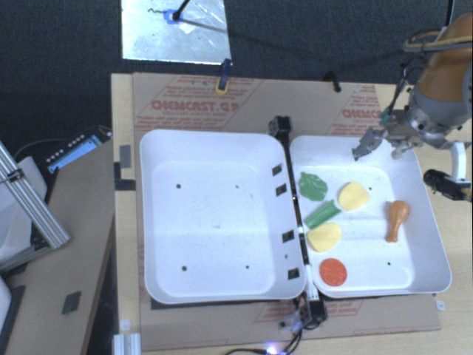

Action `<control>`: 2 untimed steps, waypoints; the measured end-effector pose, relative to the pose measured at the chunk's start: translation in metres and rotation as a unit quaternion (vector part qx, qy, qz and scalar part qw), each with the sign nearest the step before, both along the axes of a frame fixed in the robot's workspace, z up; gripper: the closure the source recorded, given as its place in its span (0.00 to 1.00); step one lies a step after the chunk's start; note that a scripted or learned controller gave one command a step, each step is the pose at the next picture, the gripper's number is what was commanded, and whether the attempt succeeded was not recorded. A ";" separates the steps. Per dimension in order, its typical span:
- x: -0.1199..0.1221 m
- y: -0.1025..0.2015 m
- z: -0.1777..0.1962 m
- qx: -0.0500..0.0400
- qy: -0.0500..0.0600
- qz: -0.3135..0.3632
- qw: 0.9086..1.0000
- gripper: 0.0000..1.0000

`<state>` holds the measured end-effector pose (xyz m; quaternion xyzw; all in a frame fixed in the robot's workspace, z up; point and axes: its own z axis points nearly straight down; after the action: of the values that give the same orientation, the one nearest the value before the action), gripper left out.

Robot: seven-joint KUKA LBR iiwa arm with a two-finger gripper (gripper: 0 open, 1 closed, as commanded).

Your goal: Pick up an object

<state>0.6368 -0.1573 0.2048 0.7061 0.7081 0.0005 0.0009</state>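
Observation:
The right bin [421, 272] holds several toy foods. A green leafy piece [312, 186] lies near the divider, with a green stick [321, 214] just below it. One yellow piece [353, 196] lies mid-bin and another yellow piece [324, 237] sits lower left. A red disc [333, 272] rests near the front edge, and an orange drumstick [397, 219] lies to the right. My gripper [380, 149] hangs over the bin's far right rim, above and behind the objects. Its fingers are spread open with nothing between them.
The left bin [159, 198] sits beside the right one, joined by a black clipped divider [292, 198]. A silver sheet [176, 21] lies behind the bench. A metal rail and a small device [74, 150] stand at the left.

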 end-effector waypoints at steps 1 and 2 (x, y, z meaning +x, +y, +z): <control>0.001 0.000 0.012 0.000 -0.002 0.002 1.000 1.00; 0.034 0.026 0.027 0.000 -0.002 0.003 1.000 1.00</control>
<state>0.6709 -0.1315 0.2316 0.7043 0.7099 0.0024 0.0025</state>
